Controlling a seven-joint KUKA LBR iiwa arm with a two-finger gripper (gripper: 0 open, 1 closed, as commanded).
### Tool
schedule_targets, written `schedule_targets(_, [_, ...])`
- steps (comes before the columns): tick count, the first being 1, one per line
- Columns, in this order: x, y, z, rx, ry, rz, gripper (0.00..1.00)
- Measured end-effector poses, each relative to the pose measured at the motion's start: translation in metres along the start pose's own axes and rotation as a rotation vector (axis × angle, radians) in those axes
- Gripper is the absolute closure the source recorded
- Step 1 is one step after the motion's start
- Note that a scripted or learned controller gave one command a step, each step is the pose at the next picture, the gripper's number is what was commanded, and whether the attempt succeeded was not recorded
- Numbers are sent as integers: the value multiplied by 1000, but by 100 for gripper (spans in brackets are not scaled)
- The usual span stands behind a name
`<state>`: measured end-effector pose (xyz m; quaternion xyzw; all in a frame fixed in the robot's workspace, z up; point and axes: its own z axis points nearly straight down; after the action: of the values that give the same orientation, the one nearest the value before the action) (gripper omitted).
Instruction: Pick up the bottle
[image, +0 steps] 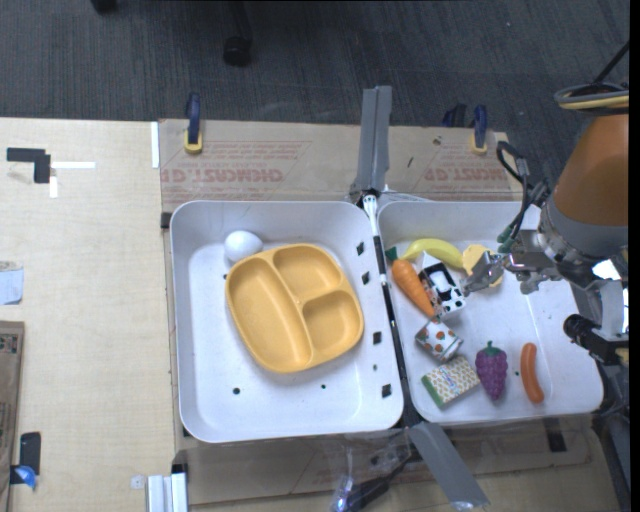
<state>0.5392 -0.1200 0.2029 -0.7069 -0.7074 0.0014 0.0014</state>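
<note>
A small black and white bottle (441, 284) lies in the right bin (560, 330), between an orange carrot (409, 285) on its left and a yellow banana (437, 249) behind it. My gripper (484, 273) hangs low over the right bin just to the right of the bottle, close to the banana's right end. The grey arm with its orange band (598, 175) reaches in from the right. Nothing shows as held.
The right bin also holds a small patterned can (438, 340), a cracker box (451, 381), purple grapes (491, 368) and a red sausage (531, 372). The left bin (200, 330) holds a yellow divided plate (294, 305) and a white egg (242, 243).
</note>
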Motion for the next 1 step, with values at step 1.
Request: schedule_targets(1, [17,-58,69,-2,0,-737,0])
